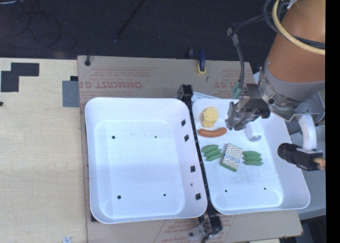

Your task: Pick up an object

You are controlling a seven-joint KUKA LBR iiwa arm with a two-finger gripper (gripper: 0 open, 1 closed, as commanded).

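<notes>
White bins lie side by side; we see the gripper (pixel 240 117) above the right bin (pixel 276 191), near a sausage (pixel 212 132). Jaw state: cannot tell.

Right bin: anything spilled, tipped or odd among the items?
Nothing stands out. The corn, sausage, two pea pods and patterned block lie separately inside the right bin, none over the rim.
</notes>
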